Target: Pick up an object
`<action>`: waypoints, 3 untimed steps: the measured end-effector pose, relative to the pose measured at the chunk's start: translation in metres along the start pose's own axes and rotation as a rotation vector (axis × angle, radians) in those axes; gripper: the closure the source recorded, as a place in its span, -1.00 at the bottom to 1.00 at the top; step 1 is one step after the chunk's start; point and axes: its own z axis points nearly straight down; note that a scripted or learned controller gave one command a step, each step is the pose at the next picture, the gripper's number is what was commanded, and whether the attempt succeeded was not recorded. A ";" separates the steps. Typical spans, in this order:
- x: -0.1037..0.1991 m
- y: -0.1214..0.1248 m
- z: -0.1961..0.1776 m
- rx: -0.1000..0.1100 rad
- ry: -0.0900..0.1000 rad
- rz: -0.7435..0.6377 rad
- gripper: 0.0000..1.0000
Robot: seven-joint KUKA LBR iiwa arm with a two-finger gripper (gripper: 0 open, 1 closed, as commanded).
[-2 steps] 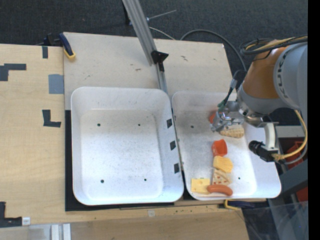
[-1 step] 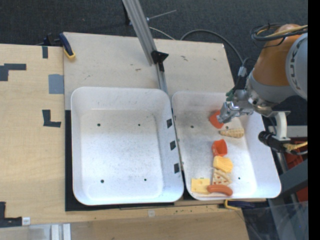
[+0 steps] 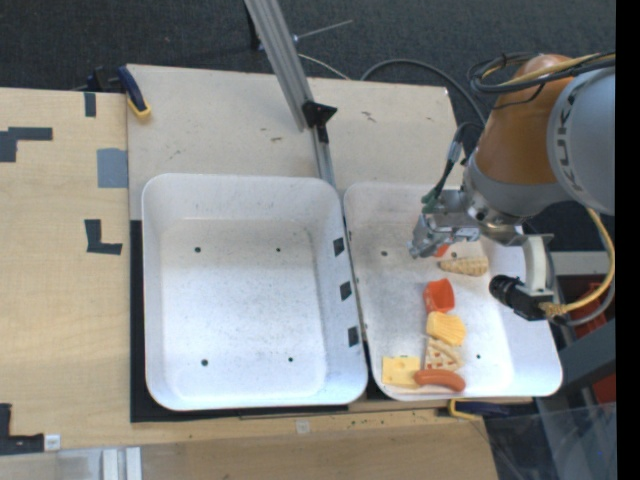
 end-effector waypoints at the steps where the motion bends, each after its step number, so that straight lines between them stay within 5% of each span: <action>1: 0.045 -0.005 -0.004 0.001 0.000 0.000 1.00; 3: 0.141 -0.035 -0.002 0.004 -0.001 0.000 1.00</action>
